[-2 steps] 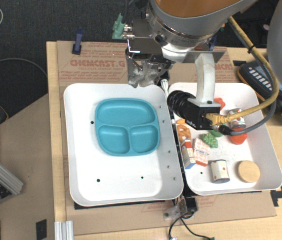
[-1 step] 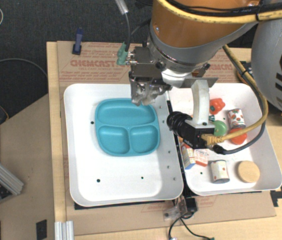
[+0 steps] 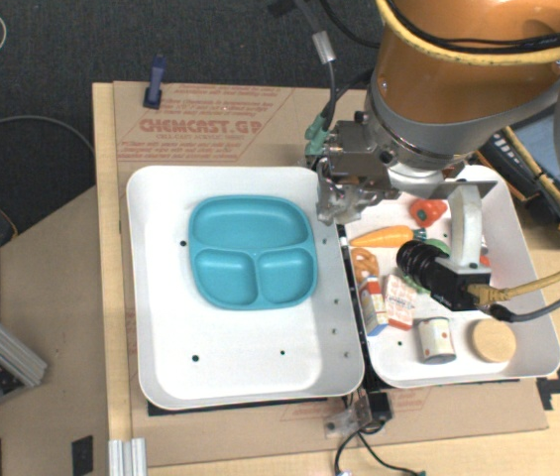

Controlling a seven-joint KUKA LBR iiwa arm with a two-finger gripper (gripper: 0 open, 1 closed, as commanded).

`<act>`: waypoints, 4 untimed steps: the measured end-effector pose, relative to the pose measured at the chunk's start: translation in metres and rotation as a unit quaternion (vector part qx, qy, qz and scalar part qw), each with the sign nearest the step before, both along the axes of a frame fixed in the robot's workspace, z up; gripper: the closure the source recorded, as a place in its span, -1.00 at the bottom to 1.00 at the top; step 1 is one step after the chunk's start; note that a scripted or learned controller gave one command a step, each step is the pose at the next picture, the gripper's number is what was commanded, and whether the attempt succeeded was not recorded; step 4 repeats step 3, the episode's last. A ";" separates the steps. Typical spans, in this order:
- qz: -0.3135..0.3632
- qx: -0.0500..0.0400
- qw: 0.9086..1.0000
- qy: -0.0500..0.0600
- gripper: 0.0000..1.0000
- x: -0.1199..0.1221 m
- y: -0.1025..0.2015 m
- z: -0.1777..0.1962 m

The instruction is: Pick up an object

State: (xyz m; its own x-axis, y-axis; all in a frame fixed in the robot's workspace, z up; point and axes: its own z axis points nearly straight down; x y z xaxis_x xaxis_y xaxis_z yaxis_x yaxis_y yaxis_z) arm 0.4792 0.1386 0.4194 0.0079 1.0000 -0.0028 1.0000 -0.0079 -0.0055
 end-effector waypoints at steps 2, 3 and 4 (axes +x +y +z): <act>0.003 0.000 1.000 0.001 1.00 0.057 0.071 -0.138; 0.007 0.004 1.000 -0.005 1.00 0.001 0.088 -0.064; 0.007 0.004 1.000 -0.005 1.00 0.001 0.088 -0.064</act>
